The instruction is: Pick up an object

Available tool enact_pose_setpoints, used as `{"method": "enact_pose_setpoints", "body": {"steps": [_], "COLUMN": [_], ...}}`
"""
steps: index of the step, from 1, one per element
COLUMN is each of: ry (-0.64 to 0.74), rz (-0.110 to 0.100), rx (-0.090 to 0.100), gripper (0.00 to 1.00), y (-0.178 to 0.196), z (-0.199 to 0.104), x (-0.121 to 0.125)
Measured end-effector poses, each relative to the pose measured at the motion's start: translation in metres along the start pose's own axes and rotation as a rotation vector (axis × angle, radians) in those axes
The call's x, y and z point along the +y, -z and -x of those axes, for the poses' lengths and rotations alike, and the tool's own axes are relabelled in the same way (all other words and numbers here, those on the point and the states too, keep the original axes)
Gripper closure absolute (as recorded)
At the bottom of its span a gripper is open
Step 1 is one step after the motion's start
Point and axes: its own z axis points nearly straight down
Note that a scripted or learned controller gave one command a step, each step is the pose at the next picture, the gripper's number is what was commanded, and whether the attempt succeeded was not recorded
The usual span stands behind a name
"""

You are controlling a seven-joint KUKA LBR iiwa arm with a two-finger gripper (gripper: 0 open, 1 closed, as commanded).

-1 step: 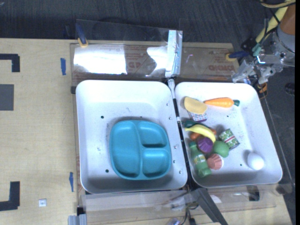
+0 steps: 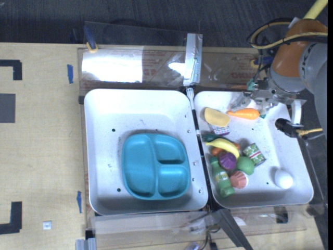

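Pincer [image 2: 258, 102] low over right bin [image 2: 299, 165], at carrot [image 2: 243, 114]; grip state unclear. Banana [image 2: 225, 145] nearby. Blue tray [image 2: 155, 165] in left bin [image 2: 101, 119].

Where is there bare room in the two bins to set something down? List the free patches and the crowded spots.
Free: the left bin's floor around the blue tray, widest behind it; the right bin's right side, between the green can and the white ball.

Crowded: the right bin's left half, where banana, purple piece and other toys cluster; the gripper hangs over the carrot.
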Motion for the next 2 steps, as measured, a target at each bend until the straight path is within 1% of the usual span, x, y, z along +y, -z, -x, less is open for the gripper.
{"method": "enact_pose_setpoints", "body": {"steps": [1, 2], "ry": [0.255, 0.255], "rz": [0.008, 0.004], "rx": [-0.004, -0.009], "gripper": [0.00, 1.00], "y": [-0.005, 0.006], "z": [0.005, 0.007], "x": [-0.009, -0.010]}}
